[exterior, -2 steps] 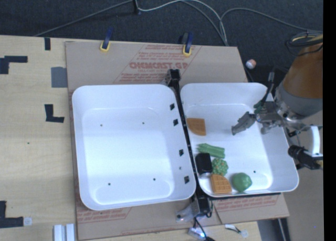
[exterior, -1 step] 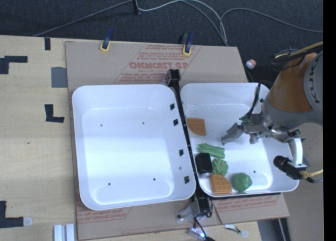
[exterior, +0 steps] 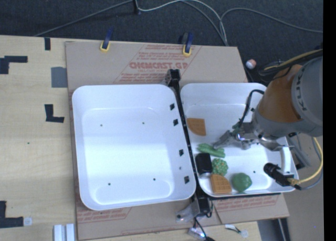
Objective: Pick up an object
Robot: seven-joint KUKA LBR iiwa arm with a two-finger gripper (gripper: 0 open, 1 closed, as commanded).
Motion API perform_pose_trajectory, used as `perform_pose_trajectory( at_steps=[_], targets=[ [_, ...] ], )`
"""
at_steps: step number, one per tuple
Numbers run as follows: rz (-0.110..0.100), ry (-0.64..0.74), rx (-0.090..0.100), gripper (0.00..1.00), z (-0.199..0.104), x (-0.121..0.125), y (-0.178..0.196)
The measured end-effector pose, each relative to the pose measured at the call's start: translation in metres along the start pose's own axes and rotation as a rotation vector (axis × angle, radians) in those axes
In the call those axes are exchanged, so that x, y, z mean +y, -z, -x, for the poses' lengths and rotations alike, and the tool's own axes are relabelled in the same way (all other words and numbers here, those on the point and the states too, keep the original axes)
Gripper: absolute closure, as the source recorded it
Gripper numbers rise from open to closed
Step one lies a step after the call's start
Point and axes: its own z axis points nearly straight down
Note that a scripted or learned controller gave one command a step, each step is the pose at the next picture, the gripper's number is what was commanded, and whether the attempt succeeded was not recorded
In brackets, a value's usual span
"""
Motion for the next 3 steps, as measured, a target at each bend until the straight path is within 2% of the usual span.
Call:
perform_pose_trajectory(
  at_steps=[1, 2, 3],
  targets=[
    [0.004, 0.002, 0.000, 1.00, -0.001, 0.001, 0.013],
    [0.004, 0.000, -0.001, 1.00, 0.003, 0.011, 0.068],
    [0.003, 0.000, -0.001, 1.00, -0.001, 0.007, 0.112]
  ],
)
